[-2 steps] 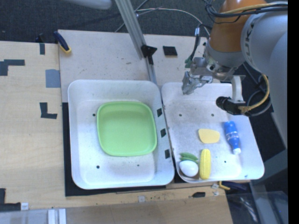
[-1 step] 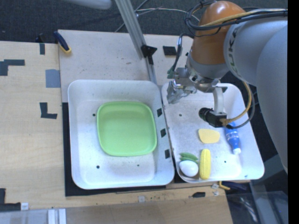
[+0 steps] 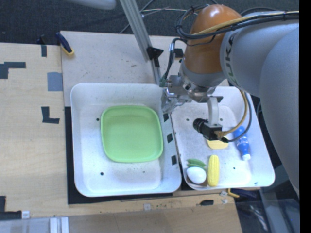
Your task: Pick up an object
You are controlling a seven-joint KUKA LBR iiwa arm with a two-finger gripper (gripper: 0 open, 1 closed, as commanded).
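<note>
Left shallow white bin [image 3: 80, 106]: light green square plastic plate [image 3: 131, 134] lying flat, nothing on it. Gripper [image 3: 171, 97] hangs just right of the plate's upper right corner, over the wall between the bins; I can't tell if the claw is spread or pinched, too cluttered from up here. Right of the plate, in the right white bin [image 3: 252, 171]: small white egg-shaped piece [image 3: 196, 174] with a green leaf-like bit [image 3: 196, 163] touching it, then a yellow toy corn cob [image 3: 213, 170] just beside both. Farther right of the plate, a flat yellow piece [image 3: 217, 143] and a small blue-and-white bottle-like item [image 3: 243, 147]. I'd target the corn: likely light, stiff, slightly ribbed, may roll; take it across the middle.
</note>
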